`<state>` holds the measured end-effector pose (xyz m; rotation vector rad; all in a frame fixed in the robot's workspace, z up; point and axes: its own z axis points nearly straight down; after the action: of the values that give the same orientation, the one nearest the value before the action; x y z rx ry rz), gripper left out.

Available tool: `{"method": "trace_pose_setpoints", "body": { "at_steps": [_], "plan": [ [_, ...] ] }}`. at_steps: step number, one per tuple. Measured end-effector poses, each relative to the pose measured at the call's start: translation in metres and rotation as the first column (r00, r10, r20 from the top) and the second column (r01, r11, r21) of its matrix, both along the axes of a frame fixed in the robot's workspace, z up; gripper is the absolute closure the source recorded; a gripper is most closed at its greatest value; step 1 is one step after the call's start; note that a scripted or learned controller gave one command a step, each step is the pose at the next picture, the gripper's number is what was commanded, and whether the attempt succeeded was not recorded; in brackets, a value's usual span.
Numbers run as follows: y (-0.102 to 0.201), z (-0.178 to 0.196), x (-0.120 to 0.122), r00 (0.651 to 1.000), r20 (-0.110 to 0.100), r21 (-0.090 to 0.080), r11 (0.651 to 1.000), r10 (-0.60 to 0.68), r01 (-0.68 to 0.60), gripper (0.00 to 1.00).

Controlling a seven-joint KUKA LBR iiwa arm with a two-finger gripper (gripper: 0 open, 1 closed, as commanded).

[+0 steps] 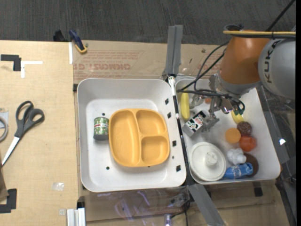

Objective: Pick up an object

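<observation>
Glossy yellow plastic tray (139, 137) in a smooth white plastic bin (84, 140); bench (37, 164) of matt pale wood.

Grey arm (282, 65), orange band (242, 58), black cables (207, 65).

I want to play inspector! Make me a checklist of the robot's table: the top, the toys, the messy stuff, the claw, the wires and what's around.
Surface: wooden bench bearing a left bin and a right bin, side by side.
Job's things: right bin holds a banana, a black-and-white box, a white lidded bowl, an orange ball, a red ball and a blue bottle.
Clutter: left bin holds a yellow divided plate and a small green can; scissors lie on the bench.
Grippers: gripper low over the right bin, beside the box.
Cables: black cables run to the wrist.
Surroundings: dark floor.
</observation>
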<state>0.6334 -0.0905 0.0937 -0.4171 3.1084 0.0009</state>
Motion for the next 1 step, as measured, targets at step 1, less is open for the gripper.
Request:
{"method": "trace_pose_setpoints", "body": {
  "at_steps": [1],
  "plan": [
    [-0.0890,0.0006,-0.0215,0.998,0.001,-0.002,0.998,-0.058,0.058,0.00]
  ]
}}
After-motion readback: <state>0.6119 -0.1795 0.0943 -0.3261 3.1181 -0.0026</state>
